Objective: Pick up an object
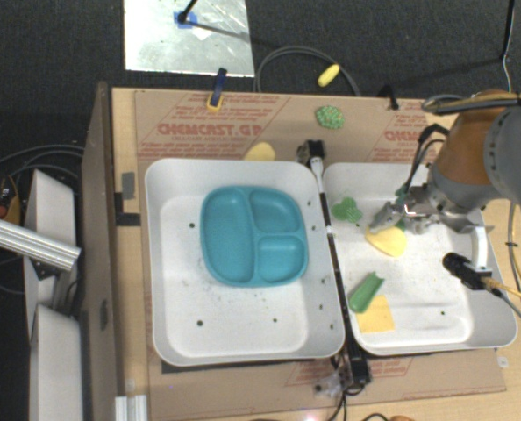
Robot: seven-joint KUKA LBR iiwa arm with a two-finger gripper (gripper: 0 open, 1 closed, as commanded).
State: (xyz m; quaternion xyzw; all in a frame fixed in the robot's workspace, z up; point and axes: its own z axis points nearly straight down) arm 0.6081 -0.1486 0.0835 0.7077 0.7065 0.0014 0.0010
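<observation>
**Gripper low in right bin, over the yellow piece**

Right shallow white bin [488, 318]: gripper [392, 220] sits in the upper-left part, at the top edge of the pale yellow rounded piece [388, 241]. Can't tell if the fingers are apart or together. Small green leafy piece [346, 209] is just left of it, near the divider wall. Green elongated piece [365, 291] and flat yellow square [375, 315] lie lower left, touching. Right half of the bin floor is open.

Left shallow white bin [168, 261]: teal three-compartment plastic plate [253, 236] in the centre, bare margin all round.
</observation>
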